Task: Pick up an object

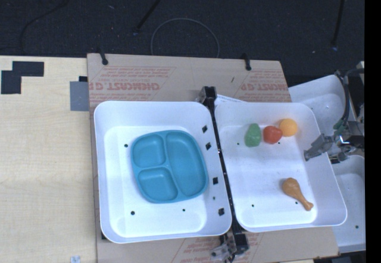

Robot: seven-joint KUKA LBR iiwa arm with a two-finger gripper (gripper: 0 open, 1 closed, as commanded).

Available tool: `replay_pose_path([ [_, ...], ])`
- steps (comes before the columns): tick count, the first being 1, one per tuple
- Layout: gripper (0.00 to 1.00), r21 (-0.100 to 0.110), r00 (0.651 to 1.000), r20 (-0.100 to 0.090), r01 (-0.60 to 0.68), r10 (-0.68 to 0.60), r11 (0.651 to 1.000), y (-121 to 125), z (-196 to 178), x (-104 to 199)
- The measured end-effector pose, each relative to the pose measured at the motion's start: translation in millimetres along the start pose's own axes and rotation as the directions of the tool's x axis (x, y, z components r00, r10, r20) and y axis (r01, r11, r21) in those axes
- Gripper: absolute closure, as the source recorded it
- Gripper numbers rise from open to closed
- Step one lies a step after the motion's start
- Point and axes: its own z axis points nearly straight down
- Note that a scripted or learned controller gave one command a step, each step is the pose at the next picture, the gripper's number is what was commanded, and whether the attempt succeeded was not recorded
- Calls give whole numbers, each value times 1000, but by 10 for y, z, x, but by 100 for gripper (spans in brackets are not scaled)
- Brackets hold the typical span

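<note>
Bench bins: left bin (113, 131) holds a blue plate (168, 166); right bin (321, 208), toy foods; gripper (324, 147) state unclear.

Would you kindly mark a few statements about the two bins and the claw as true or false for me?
1. The blue divided plate lies in the left bin. True.
2. The claw holds the orange ball. False: the ball lies in the right bin, apart from the claw, which sits at that bin's right rim.
3. The green item, the red item and the orange ball lie in a row near the right bin's far side. True.
4. The tan drumstick-shaped toy rests on the plate. False: it lies in the right bin, near its front right corner.
5. The plate has three compartments. True.
</note>
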Motion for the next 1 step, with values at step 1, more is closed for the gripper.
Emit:
replay_pose_path([
  [1, 0, -11, 1000, 2, 3, -3, 1000, 20, -62, 2],
])
